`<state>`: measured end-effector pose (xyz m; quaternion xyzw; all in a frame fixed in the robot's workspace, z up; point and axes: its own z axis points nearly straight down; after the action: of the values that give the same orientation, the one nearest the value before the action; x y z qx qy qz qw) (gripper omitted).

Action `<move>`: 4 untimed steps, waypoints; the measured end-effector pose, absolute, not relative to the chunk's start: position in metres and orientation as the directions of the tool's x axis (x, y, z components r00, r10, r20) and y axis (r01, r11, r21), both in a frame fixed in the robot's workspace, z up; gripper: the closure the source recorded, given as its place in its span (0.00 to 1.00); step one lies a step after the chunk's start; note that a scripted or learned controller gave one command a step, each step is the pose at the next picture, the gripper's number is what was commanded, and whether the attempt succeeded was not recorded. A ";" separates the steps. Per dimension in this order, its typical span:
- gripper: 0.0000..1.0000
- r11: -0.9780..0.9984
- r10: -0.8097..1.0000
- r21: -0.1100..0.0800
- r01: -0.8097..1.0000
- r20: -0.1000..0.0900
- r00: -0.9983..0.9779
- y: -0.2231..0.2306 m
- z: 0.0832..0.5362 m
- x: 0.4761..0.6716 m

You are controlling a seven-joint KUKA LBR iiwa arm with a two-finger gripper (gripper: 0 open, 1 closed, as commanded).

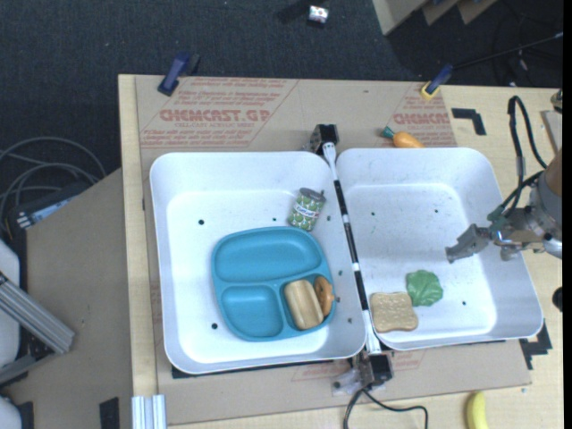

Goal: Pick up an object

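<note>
The gripper (466,244), arm cut off at right, hangs open, holding nothing, above the right bin (447,172).

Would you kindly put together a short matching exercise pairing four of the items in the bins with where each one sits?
Things:
1. blue tray
2. bread roll
3. green leafy item
4. small jar

Places:
A. right bin, near its front wall
B. left bin, covering much of the floor
C. left bin, behind the tray, by the divider
D. in the tray's front right compartment

Pairs: 1-B, 2-D, 3-A, 4-C
</note>
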<state>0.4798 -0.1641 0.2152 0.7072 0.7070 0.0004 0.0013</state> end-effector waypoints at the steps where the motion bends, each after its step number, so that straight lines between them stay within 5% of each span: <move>1: 0.00 0.001 1.000 -0.002 1.000 0.001 -0.001 -0.126 0.110 0.508; 2: 0.00 0.000 1.000 0.001 1.000 0.000 0.000 -0.120 0.085 0.479; 3: 1.00 -0.001 1.000 0.014 1.000 -0.004 0.001 -0.121 0.099 0.483; 4: 1.00 0.001 1.000 0.001 1.000 0.001 -0.001 -0.056 0.185 0.516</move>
<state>0.5156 -0.0558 0.1848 0.7066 0.7076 0.0006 0.0002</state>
